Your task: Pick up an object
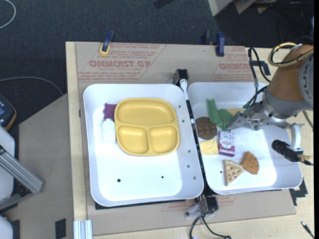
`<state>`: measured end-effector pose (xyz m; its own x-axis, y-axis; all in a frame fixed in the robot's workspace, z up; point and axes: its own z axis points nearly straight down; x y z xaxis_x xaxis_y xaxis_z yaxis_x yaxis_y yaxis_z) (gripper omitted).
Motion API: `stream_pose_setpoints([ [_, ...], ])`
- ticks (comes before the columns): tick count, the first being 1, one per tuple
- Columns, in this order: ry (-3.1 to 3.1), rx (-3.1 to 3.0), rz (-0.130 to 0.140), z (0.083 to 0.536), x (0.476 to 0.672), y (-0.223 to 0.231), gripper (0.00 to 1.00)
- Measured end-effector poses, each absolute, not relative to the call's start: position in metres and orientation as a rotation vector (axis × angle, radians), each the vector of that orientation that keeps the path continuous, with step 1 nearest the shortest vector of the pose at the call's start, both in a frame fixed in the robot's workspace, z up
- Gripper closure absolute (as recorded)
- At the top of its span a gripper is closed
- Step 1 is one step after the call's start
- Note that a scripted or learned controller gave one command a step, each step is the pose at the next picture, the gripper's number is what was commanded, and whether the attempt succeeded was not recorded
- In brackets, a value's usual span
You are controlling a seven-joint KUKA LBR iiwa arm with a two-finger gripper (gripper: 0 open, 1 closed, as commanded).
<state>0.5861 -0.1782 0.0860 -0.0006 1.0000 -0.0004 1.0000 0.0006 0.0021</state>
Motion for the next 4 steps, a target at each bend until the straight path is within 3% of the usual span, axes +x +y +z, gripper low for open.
stream_pose_setpoints([
  [1,2.221,2.220,0.001,0.096,0.585,-0.178,1.00],
  [4,2.219,2.216,0.004,0.227,0.589,-0.184,1.00],
])
